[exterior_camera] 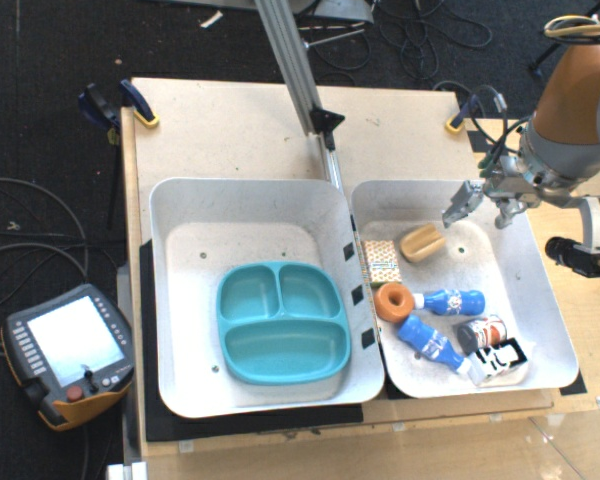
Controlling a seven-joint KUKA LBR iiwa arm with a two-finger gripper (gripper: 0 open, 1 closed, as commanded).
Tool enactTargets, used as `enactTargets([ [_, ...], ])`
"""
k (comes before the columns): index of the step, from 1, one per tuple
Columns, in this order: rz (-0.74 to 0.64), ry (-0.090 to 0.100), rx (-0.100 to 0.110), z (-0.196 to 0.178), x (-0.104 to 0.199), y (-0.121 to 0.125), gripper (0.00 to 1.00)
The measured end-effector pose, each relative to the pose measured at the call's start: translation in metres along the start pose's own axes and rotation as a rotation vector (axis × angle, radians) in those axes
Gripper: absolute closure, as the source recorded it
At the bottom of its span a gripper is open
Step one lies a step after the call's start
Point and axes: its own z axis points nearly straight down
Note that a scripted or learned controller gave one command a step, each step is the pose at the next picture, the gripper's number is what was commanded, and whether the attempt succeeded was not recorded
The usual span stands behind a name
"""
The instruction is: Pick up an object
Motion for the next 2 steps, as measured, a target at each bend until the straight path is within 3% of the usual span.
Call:
enactTargets([
  [1,-0.001,0.000,0.000,0.000,0.000,0.000,0.00],
  [2,0.003,0.000,0.005,0.053,-0.010,-0.002,0.00],
])
